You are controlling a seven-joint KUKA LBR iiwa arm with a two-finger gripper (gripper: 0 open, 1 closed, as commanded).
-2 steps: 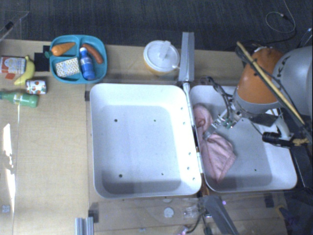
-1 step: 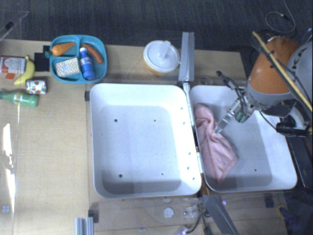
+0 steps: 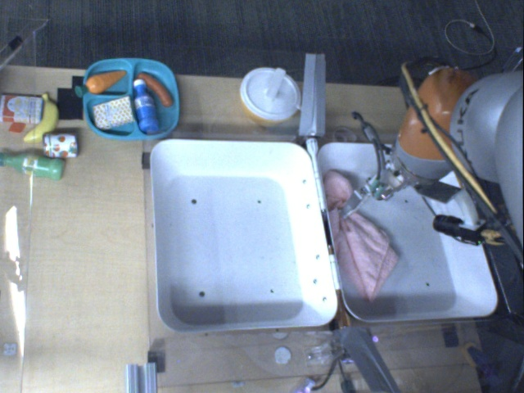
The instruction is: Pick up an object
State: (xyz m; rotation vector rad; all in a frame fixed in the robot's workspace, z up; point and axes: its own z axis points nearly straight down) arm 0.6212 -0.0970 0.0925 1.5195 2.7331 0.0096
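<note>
A pink cloth [image 3: 364, 252] lies along the left side of the right white bin [image 3: 458, 289]. One end is bunched in a lump near the bin's back left corner. The rest fans out from a narrow point toward the front. My gripper [image 3: 361, 202] hangs low over the bin, at the end of the grey arm with its orange band [image 3: 426, 129]. Its tips meet the cloth exactly at that narrow point. The fabric is gathered and drawn up between them, so the gripper is shut on the cloth.
The left white bin [image 3: 237, 236] stands beside the right one, with a metal divider post [image 3: 312, 97] at the back between them. A white lidded cup [image 3: 270, 94], a blue tray of toy food [image 3: 131, 98] and small items [image 3: 41, 137] sit on the bench.
</note>
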